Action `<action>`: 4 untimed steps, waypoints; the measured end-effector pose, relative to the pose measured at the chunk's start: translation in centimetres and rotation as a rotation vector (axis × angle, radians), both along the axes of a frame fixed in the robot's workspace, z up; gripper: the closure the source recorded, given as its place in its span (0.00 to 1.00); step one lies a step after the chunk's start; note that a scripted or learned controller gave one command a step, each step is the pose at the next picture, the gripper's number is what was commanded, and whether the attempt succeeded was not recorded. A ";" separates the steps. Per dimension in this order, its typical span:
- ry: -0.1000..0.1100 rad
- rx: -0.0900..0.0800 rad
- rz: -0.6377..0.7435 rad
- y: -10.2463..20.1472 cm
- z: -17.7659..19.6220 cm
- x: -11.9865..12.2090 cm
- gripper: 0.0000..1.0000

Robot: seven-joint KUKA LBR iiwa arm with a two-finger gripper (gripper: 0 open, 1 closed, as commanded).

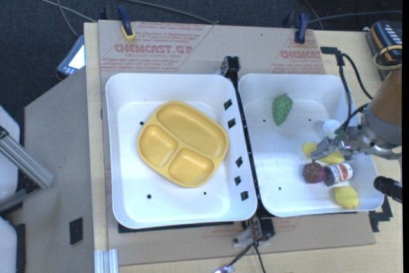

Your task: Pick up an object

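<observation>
At the right of the frame, the gripper [337, 145] is seen low over the right bin [289, 201], amid a yellow piece [310, 149], dark ball [313, 172], labelled bottle [340, 173], lemon [346, 197] and green leaf [282, 108]. Its opening cannot be told. A glossy yellow divided tray [183, 143] occupies the left bin [128, 201]; "CHEMCAST GP" is printed on the board [153, 48].

One fixed camera looks down at a slant from above the tabletop [57, 137], far enough to frame both white bins [121, 156] whole.
</observation>
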State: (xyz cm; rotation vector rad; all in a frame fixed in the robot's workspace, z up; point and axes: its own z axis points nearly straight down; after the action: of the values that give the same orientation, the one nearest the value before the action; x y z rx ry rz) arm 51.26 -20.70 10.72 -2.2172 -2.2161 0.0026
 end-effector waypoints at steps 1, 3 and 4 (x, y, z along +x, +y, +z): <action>-0.001 0.000 0.001 0.1 -2.4 0.0 0.00; -0.012 -0.006 0.002 0.1 5.3 0.3 1.00; -0.012 -0.006 0.002 0.1 9.6 0.4 1.00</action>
State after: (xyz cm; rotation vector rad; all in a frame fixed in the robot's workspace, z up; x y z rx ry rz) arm 51.67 -20.64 20.37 -2.2238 -2.2271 -0.0044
